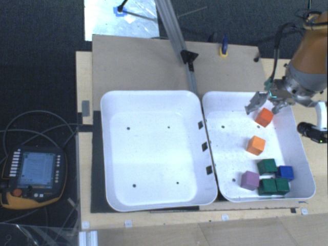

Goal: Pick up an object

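Observation:
My gripper (266, 106) hangs over the far right part of the right bin (225, 137), fingers spread apart and open. A red-orange cube (264, 118) sits just below and between the fingertips; I cannot tell whether they touch it. Nearer the front lie an orange cube (255, 145), a purple cube (250, 180), a blue cube (285, 172) and two green blocks (266, 166) (272, 187), clustered in the front right corner.
The left bin (110, 137) adjoins the right one, with black clips along the shared rim. A slanted metal pole (171, 22) crosses the back. A teach pendant (33, 176) with cables lies on the floor at the left.

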`<state>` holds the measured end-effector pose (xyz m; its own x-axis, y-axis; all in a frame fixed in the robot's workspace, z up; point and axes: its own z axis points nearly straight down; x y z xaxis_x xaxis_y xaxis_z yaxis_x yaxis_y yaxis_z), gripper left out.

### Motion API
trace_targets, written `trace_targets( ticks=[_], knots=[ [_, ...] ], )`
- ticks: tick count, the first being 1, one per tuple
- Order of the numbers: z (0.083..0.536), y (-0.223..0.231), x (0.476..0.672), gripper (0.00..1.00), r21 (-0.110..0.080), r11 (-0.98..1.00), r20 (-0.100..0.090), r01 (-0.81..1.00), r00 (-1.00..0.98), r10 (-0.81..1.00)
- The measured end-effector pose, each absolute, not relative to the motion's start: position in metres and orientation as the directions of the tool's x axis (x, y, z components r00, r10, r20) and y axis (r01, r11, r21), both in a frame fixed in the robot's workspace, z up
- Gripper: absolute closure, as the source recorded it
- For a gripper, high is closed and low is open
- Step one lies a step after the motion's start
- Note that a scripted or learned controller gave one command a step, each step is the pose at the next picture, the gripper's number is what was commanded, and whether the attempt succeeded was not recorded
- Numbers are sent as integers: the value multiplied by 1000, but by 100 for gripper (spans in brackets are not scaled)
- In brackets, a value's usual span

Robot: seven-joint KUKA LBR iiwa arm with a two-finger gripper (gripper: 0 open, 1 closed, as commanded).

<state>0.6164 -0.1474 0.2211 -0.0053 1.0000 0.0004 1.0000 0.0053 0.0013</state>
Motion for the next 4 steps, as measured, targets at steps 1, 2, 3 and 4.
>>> trace_targets(
  ticks=[1, 2, 3, 4],
  knots=[
    [221, -147, 616, 0, 1, 5, 0, 1000, -5, 1000],
    [174, -157, 616, 0, -2, 1, -1, 1000, -1, 1000],
    [126, -164, 609, 0, -3, 2, 0, 1000, -2, 1000],
    [89, -164, 609, 0, -2, 3, 0, 1000, -3, 1000]
  ],
)
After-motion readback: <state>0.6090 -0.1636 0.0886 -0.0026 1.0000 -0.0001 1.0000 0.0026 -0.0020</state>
